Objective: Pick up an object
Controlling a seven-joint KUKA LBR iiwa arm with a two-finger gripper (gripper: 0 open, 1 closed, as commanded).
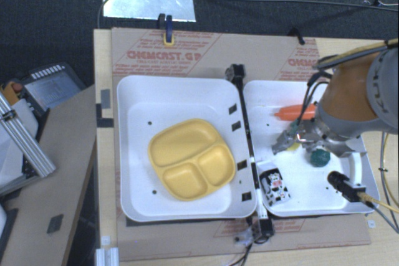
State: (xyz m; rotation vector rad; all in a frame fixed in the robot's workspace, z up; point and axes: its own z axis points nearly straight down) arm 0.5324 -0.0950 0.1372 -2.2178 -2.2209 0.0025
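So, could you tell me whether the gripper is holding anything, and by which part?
That cannot be told here: the gripper hangs over the right bin beside the orange carrot and green ball.

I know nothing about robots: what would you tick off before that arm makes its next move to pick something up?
1. Gripper is over the right bin, where loose things lie: ok.
2. Things there to pick, namely an orange carrot-shaped toy, a teal ball and a small black-and-white item: ok.
3. Whether something is already held: cannot tell; a grey-green thing sits right at the gripper.
4. Full view of the carrot-shaped toy: not ok, since the arm covers one end.
5. Yellow divided plate lies in the left bin, away from the arm: ok.
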